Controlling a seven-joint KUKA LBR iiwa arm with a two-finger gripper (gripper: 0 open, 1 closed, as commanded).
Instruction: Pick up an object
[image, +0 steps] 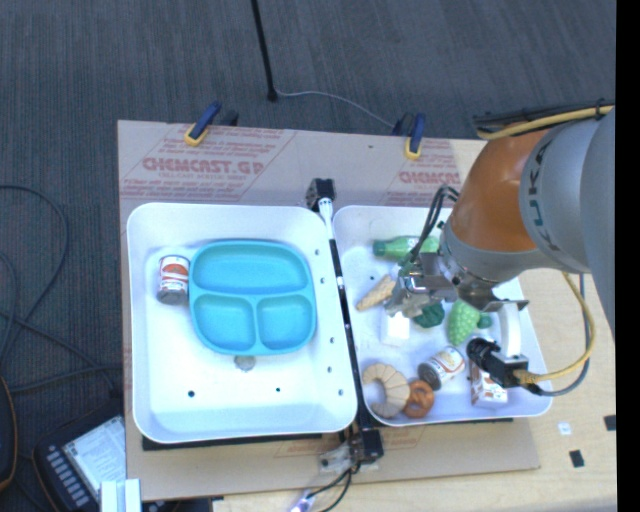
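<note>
A: Start far out to the left of the jaws. What sits there?

B: The left bin (150, 400) holds a small can (173, 278) with a red label, lying on its side just beside a blue divided tray (252, 296). Both are well apart from the jaws (412, 289). The can looks stiff and light, but round, so I judge it would roll unless pinched across its flat ends.

A: And nearer in?

B: In the right bin (535, 405), just left of the jaws, lies a tan stick-shaped piece (377, 293). It looks narrow and light; I'd take it across its short width at mid-length. Just below the jaws is a small white block (398, 327), flat-sided, probably the easiest hold.

A: Are the jaws on anything?

B: I cannot tell whether they are spread or pressed together; the metal parts blur into the clutter under the wrist. No object is plainly between them.

A: What else is close?

B: A dark green piece (430, 314) touches the jaw area, and a knobbly light green piece (463, 322) sits just right of it. The knobbly one may be soft and would likely give under pressure. Above the jaws is a green bottle-like thing (398, 246). Lower down are a tan ring (384, 383) and a brown one (418, 398), touching each other; they'd best be pinched through the rim.
</note>
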